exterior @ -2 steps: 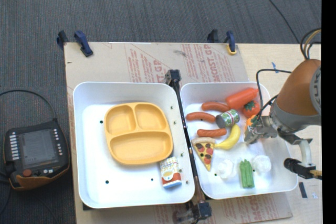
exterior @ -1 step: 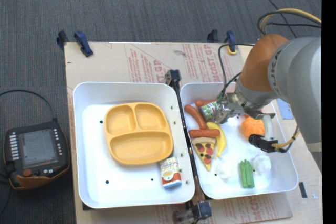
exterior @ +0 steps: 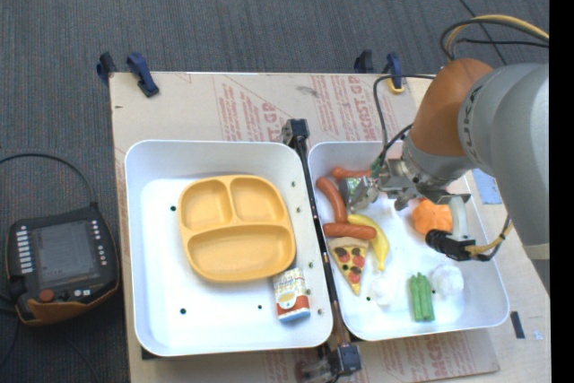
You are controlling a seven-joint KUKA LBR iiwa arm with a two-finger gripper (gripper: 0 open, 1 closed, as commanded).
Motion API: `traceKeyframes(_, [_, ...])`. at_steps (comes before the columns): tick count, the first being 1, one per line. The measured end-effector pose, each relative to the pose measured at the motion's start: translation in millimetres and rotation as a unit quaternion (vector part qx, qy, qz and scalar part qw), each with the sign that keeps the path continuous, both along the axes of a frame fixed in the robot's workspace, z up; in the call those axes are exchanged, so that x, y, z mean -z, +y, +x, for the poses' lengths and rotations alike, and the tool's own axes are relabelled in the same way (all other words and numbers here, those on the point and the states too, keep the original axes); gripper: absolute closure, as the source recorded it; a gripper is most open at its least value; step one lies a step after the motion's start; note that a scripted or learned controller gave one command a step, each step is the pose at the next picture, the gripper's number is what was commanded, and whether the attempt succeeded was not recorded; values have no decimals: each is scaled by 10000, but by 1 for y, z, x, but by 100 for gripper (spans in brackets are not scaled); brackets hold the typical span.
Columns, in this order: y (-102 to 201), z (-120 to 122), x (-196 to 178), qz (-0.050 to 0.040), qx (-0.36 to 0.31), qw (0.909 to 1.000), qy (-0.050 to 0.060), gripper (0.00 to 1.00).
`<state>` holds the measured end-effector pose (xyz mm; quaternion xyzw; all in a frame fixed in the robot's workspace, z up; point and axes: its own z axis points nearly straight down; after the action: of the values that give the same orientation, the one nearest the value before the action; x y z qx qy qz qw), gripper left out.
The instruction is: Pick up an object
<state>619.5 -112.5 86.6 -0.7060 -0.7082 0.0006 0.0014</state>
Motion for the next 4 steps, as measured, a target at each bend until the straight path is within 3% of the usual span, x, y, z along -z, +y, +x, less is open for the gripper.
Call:
traceKeyframes(1, [33, 25, 0, 2, -4, 10000, -3, 0])
traceKeyframes(2, [33, 23, -9, 1, -26, 10000, 39, 100])
traceKeyframes(3, [74, -11, -101, -2, -8, 10000, -16, 100])
traceKeyframes(4, [128, 25, -191, -6, -9, 10000, -25, 100])
